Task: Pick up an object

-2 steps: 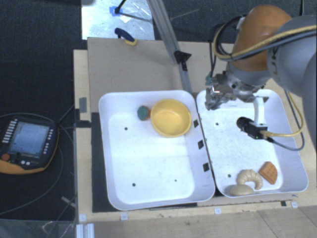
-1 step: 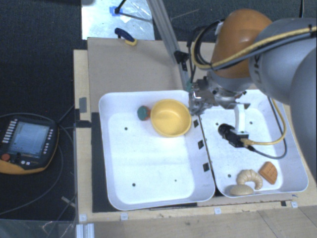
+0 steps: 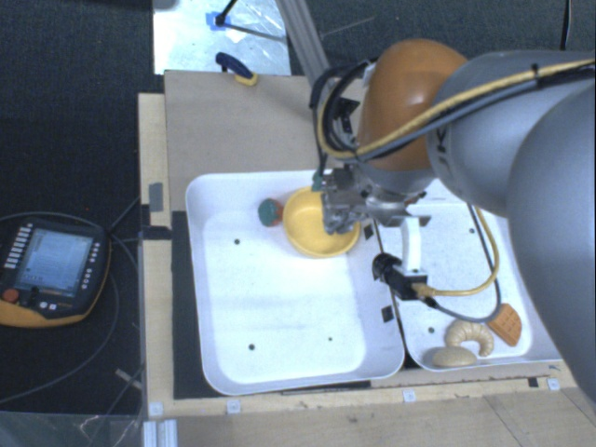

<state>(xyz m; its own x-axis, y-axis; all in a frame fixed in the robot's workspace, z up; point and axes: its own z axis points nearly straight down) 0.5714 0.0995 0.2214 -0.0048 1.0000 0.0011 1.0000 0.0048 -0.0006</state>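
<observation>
The gripper is down in the left bin, right over the near-right edge of a yellow bowl that sits at the bin's far side. From up here I can't tell how the gripper is set or whether it has hold of the bowl; its dark metal body covers that part of the rim. Just left of the bowl, almost touching it, lies a small ball, green with a reddish patch. The big grey arm with its orange band comes in from the right and hangs over much of the right bin. In that bin's near corner are 3 things close together: a pale curved piece, a beige oval lump beside it, and an orange waffle-patterned square. Off to the far left, on the dark floor, rests a control pendant with a lit screen.
</observation>
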